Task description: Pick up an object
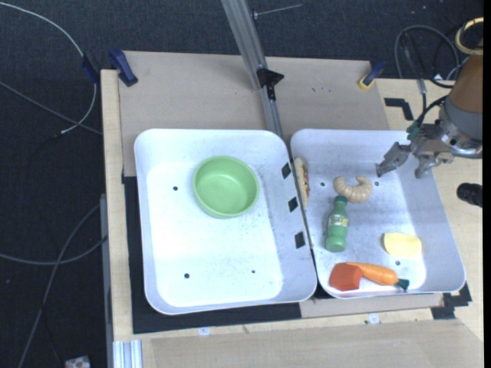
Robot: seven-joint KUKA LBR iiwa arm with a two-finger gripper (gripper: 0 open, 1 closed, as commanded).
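So right now my gripper (405, 159) is hanging over the right bin (453, 228), up near the bin's far right corner, fingers spread apart with nothing between them. Whether it's actually down at bin-floor height I honestly can't tell from this slanted view.

Closest thing to grab is the little curled beige piece (353, 188). It lies toward the bin's middle from the gripper and a bit nearer the front edge, close by but not touching. It's bent like a hook, and its long run goes roughly across the bin, left to right. So I'd say the move turns on sliding toward the bin's centre and closing across the narrow way, not along the curl.

Other candidates, all further toward the front edge of the desk:
- green bottle (337, 225), standing or lying roughly front-to-back, just below the beige piece
- yellow chunk (402, 244) near the right wall
- carrot (376, 274) lying across the front of the bin, with a red piece (344, 278) right beside its blunt end

There's also a thin tan thing (302, 181) along the right bin's left wall, awkward to reach. The green bowl (225, 185) sits in the left bin (161, 282), well away.
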